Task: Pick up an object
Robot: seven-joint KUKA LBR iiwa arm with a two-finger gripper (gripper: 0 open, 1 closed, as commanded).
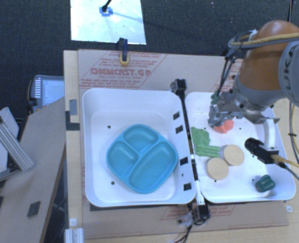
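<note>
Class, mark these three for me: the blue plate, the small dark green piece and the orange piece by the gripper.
Blue plate (150, 166): camera view, its largest compartment.
Dark green piece (264, 184): camera view, its top face.
Orange piece (224, 127): camera view, its visible right part.

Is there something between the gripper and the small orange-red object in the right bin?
Nothing visible does. The gripper is right at the small orange-red object; the flat green piece lies off to one side, towards the left bin.

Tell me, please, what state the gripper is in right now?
Gripper: cannot be told; it is beside the orange piece in the right bin.
</note>
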